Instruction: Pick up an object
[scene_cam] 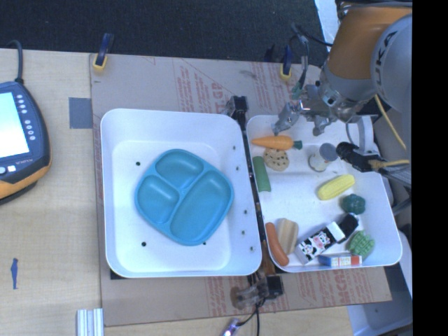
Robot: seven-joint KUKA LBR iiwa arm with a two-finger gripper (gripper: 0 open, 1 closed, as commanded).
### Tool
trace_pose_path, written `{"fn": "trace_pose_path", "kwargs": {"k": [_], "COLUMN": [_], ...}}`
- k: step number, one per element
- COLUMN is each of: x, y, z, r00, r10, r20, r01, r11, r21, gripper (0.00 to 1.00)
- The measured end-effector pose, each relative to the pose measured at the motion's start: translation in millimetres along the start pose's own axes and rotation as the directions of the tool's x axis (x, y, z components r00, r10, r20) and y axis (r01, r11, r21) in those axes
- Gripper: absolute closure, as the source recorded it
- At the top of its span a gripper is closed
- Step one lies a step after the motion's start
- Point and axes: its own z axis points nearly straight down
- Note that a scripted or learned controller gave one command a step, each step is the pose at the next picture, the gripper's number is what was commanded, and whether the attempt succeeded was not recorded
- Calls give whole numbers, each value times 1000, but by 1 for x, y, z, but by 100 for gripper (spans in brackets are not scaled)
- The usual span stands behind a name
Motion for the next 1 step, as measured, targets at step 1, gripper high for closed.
{"fn": "trace_pose_path", "kwargs": {"k": [1], "x": [-15], "y": [0], "z": [68], "r00": [1000], "r10": [1], "r20": [0], "r01": [-1], "r11": [1000], "r21": [-1], "gripper": [0]}}
